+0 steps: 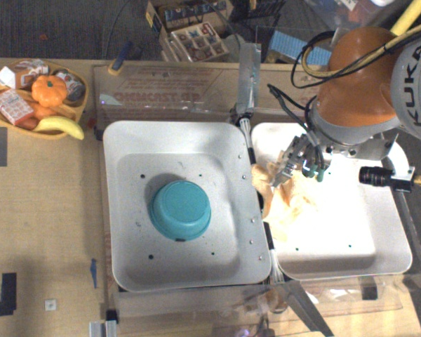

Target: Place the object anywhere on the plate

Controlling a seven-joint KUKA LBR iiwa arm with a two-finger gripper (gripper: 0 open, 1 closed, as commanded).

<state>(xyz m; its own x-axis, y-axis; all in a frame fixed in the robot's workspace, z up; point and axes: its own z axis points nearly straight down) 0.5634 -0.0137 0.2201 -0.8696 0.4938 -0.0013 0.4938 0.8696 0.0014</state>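
A teal round plate [181,209] lies in the middle of the left white bin [126,153]. A pale tan, crumpled-looking object [286,201] rests at the left side of the right white bin [365,237], close to the wall between the two bins. My gripper [293,166] hangs from the grey and orange arm over the upper left of the right bin. Its tip sits right at the top edge of the tan object. The arm hides the bin's back corner.
A wicker basket [35,121] with a small pumpkin, a banana and packets sits on the bench at the far left. A clear panel [168,86] runs behind the left bin. Boxes and cables crowd the floor beyond it.
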